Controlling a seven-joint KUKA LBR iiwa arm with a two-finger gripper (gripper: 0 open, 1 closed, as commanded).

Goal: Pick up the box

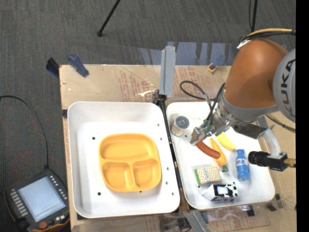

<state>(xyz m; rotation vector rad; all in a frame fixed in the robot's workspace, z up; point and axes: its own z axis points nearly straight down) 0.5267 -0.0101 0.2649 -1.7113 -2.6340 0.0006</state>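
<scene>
A small flat box with a green-and-white pattern lies in the front middle of the right bin. Just in front of it rests a black-and-white carton. My gripper hangs over the middle of the right bin, above the left end of a red sausage. It is behind the box and apart from it. The arm's orange band hides the bin's back right part.
In the right bin, a round tin sits at the back left, with a banana, an orange carrot and a blue bottle right of the sausage. A yellow divided plate lies in the left bin.
</scene>
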